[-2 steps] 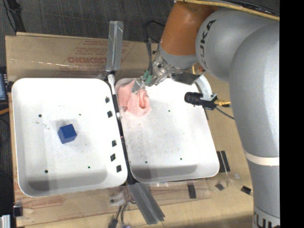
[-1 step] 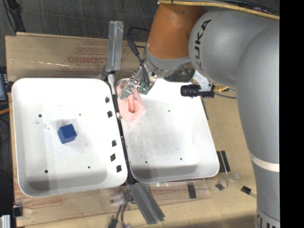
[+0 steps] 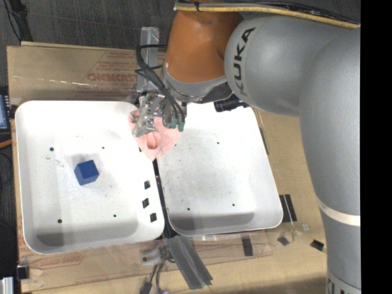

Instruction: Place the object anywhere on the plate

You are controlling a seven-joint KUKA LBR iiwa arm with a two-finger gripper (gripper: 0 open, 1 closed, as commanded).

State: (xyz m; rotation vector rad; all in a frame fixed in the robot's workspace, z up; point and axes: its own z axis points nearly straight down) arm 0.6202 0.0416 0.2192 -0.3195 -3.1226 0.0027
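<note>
Placement looks unfinished: gripper point(image 3: 160, 120) hangs over the bins' shared rim, a pink object point(image 3: 154, 141) seemingly at its tips, grip unclear; blue cube point(image 3: 86, 171) sits at nine o'clock.

Two bins are sitting side by side on the bench point(image 3: 288, 133), the left bin point(image 3: 37, 182) touching the right bin point(image 3: 245, 216). A cube point(image 3: 86, 171) is lying in the left bin. The hand point(image 3: 153, 118) is hanging over a soft object point(image 3: 157, 141) draped across the bins' shared edge, toward the far side.

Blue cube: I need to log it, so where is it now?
In the camera view the blue cube sits on the floor of the left bin, left of centre, well apart from the gripper.
</note>
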